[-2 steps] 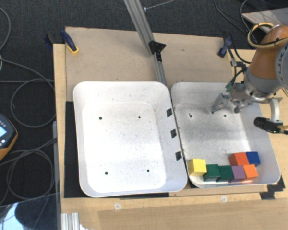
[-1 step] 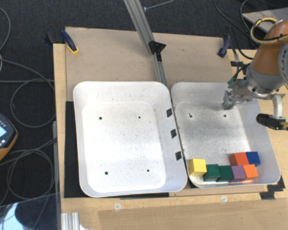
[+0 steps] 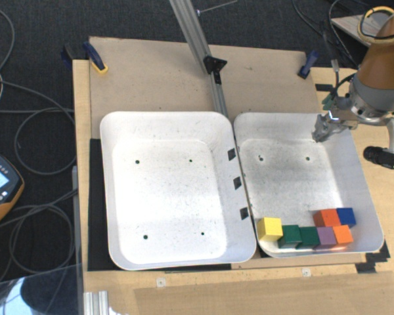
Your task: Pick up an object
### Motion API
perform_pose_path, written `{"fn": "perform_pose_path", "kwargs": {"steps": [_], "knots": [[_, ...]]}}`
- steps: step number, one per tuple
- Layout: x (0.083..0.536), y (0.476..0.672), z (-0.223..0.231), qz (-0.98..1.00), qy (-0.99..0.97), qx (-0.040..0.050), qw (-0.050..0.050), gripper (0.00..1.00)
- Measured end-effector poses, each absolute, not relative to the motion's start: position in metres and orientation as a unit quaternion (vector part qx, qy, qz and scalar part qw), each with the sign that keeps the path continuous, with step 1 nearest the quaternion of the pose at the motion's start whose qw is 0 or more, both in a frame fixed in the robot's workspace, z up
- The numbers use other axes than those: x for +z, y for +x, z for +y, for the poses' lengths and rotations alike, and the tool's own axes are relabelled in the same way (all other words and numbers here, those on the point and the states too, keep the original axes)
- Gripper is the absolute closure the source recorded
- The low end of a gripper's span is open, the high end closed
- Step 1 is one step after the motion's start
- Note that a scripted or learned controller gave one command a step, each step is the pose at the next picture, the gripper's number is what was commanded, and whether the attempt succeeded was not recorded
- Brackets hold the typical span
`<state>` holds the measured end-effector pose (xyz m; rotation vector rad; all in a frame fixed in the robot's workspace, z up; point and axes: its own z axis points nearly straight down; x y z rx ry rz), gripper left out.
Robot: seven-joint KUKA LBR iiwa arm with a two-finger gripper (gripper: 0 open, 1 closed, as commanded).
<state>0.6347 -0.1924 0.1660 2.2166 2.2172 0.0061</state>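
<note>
Several small coloured blocks lie along the near edge of the right bin (image 3: 295, 169): a yellow block (image 3: 270, 227), two green blocks (image 3: 299, 235), a purple block (image 3: 326, 235), two orange blocks (image 3: 336, 227) and a blue block (image 3: 346, 216). My gripper (image 3: 322, 130) hangs over the far right corner of that bin, well away from the blocks. Nothing shows between its fingers.
The left bin (image 3: 167, 189) sits beside the right one on the wooden bench. A slanted metal pole (image 3: 196, 38) rises from between the bins at the back. Blue clamps (image 3: 95, 56) grip the bench's far corners. Cables and a handheld device (image 3: 0, 186) lie on the floor at left.
</note>
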Motion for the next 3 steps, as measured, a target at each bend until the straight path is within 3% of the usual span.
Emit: {"fn": "perform_pose_path", "kwargs": {"steps": [1, 2, 3], "knots": [[0.220, 0.634, -0.199, 0.707, 0.707, 0.0020, 0.004, 1.00], [0.247, 0.635, -0.199, 0.707, 0.707, 0.0015, 0.003, 1.00], [0.256, 0.622, -0.150, 0.709, 0.705, 0.0011, -0.001, 1.00]]}}
